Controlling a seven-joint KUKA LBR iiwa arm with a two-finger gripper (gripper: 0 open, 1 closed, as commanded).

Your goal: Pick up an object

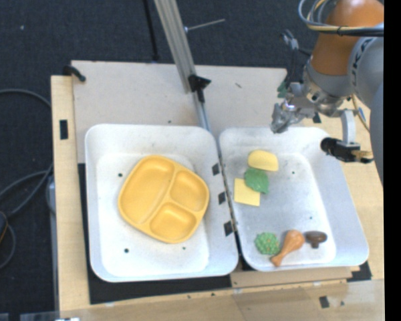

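From my station I see the grey arm with its orange band (pixel 344 29) reaching in from the right, and its hand (pixel 281 122) hangs above the far rim of the right shallow white bin (pixel 334 199), near that bin's far left corner. Whether the hand is released or clenched I cannot tell from this slant; nothing shows between its tips. The things to pick all lie inside the right bin, apart from the hand. Nearest to it is a yellow rounded toy food piece (pixel 262 160), and just below that, touching or nearly so, a dark green leaf-shaped piece (pixel 258 179) that overlaps a flat pale yellow square slice (pixel 246 193). Along the near side of the same bin I see a green knobbly broccoli-like piece (pixel 266 243), an orange-brown toy drumstick (pixel 287 245) just beside it, and a small dark brown mushroom-like piece (pixel 315 237) close to the drumstick's thick end. The left shallow white bin (pixel 107 246) carries a yellow plastic divided plate with three compartments (pixel 163 198), lying tilted in the middle. Both bins sit side by side on the pale wooden worktop (pixel 134 92), and a slanted aluminium rail (pixel 176 35) rises from behind the gap between them.
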